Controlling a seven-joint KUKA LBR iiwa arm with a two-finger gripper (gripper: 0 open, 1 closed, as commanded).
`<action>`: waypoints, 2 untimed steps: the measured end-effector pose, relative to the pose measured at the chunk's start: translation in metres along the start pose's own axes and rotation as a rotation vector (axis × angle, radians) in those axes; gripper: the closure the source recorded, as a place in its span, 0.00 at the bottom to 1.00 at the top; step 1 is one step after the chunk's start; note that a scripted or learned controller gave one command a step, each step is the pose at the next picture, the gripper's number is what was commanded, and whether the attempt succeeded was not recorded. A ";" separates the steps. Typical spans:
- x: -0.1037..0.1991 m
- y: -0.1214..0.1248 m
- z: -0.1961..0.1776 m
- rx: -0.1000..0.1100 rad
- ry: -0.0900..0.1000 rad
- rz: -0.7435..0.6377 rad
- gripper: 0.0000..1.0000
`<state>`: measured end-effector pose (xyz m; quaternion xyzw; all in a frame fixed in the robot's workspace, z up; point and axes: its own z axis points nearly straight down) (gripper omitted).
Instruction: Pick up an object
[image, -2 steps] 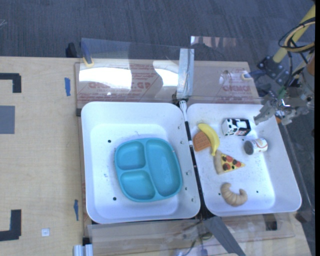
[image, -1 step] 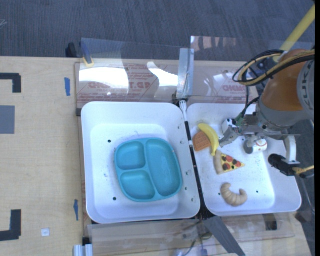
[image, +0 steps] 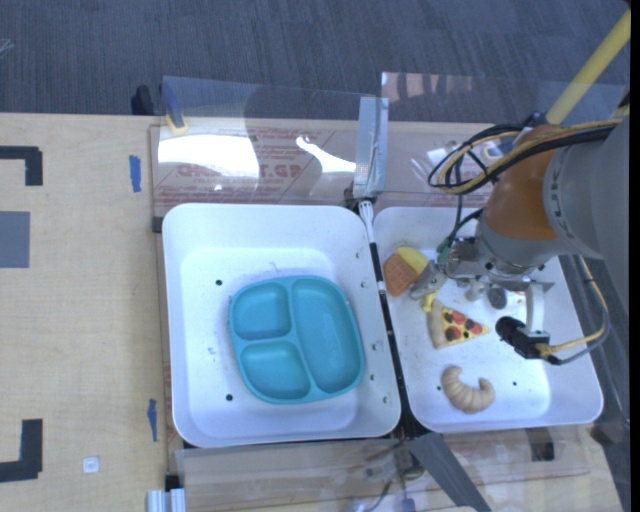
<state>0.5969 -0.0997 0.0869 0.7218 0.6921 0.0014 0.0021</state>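
Showing red print (image: 232, 168), unreadable, behind bins

Three toy foods lie before me in the right bin (image: 575, 400). A pizza slice (image: 455, 327) lies flat near the middle, its crust toward the left and red toppings showing on yellow. Left and farther back, an orange-and-tan wedge (image: 403, 271) rests close to the bin's left wall. Nearer the front edge lies a tan croissant (image: 468, 389), curved, its ends pointing away.
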 end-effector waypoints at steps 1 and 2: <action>0.000 0.002 -0.010 -0.004 0.000 0.001 1.00; 0.055 -0.008 -0.097 0.004 0.000 0.316 1.00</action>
